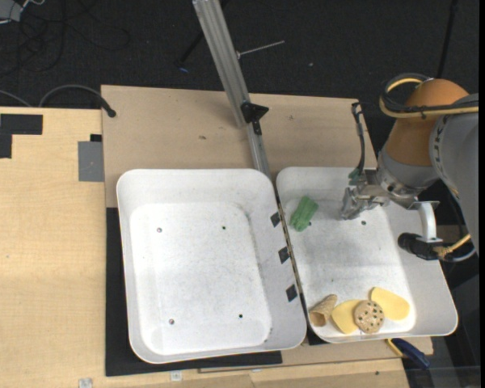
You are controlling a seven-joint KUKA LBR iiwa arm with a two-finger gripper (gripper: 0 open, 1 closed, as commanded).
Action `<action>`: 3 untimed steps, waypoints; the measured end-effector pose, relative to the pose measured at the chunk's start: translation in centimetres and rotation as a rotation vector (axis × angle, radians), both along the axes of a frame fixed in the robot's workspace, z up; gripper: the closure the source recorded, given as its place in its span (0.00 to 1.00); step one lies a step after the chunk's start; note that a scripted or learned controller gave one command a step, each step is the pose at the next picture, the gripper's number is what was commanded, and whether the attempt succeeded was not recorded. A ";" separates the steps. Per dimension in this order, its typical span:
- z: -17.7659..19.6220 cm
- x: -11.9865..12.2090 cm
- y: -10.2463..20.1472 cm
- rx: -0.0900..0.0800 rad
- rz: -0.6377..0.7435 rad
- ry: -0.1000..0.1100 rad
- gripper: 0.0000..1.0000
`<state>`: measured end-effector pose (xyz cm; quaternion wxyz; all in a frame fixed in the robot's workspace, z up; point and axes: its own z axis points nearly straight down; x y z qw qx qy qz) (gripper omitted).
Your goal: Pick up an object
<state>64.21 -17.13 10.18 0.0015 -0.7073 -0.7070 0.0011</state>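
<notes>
Jaws of the gripper (354, 207) are too small and blurred to judge, so whether they are wide or narrow cannot be told; nothing is visibly held between them. It hangs over the far part of the right bin (436, 318), at the end of a grey arm (457, 148) with an orange band that reaches in from the right.

Candidate objects all lie in that right bin. A green block (304, 213) rests near the bin's left wall, to the left of the gripper and apart from it. Along the near edge sits a cluster: a tan cone-shaped piece (323, 306), a round speckled cookie-like piece (369, 317) and yellow pieces (391, 303) touching or overlapping it. The left bin (145, 188) sits beside it, sharing the middle divide.

By the look of it, the task is at the approach stage, with no object lifted yet. The green block seems the closest target; the next move would call for shifting left over it, lowering, and closing on its narrow sides.

No brand, label or readable writing can be seen anywhere.
</notes>
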 end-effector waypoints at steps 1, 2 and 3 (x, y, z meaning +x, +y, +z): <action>5.5 0.3 -1.0 -0.002 0.001 -0.007 1.00; 9.9 0.7 -1.4 -0.002 0.003 -0.007 1.00; 15.3 0.8 -1.5 -0.002 0.002 -0.008 1.00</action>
